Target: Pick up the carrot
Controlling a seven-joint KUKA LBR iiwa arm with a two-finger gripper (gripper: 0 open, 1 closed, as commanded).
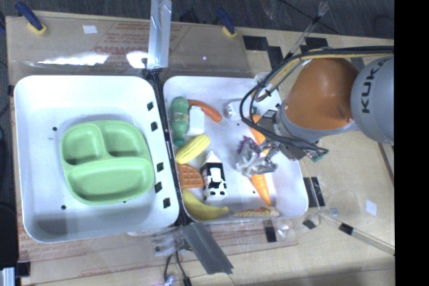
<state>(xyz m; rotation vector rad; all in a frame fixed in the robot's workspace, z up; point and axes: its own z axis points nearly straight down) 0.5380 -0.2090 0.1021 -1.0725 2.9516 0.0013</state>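
Observation:
The carrot is an orange cone lying in the right bin, near its front right corner, with its tip pointing to the bin's front edge. My gripper hangs over the carrot's thick end, reaching in from the right under the arm's orange band. Its metal tip seems to touch or sit just above the carrot's top. A further orange patch shows behind the gripper, partly hidden by it.
The right bin also holds a red-orange sausage-like piece, a green vegetable, a white block, corn, a black-and-white carton, a banana and a thin stick. A green divided plate lies in the left bin.

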